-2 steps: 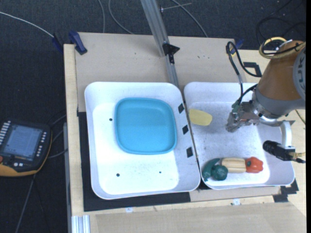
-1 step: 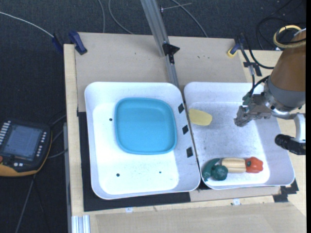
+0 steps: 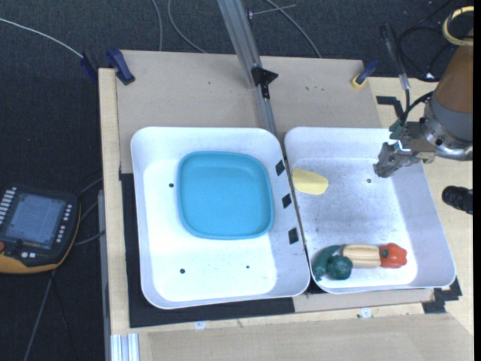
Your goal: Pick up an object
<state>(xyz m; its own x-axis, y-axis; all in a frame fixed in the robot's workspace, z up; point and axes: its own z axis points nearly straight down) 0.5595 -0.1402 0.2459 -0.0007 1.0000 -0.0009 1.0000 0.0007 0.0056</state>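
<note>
The right bin [image 3: 421,201] holds a pale yellow lump [image 3: 310,181] near its left wall. Along its front edge lie a dark green round piece [image 3: 332,265], a tan bread-like roll [image 3: 361,256] and a red piece [image 3: 393,255], in a row and touching. My gripper [image 3: 386,160] hangs over the bin's upper right part, well apart from all of them. Nothing shows between its fingers, and I cannot make out how they stand.
A blue square plate [image 3: 224,195] lies in the left bin [image 3: 150,201]. A metal post [image 3: 240,28] slants down to the gap between the bins. Clamps sit at the bench's back corners. Cables and a teach pendant [image 3: 34,224] lie on the floor at left.
</note>
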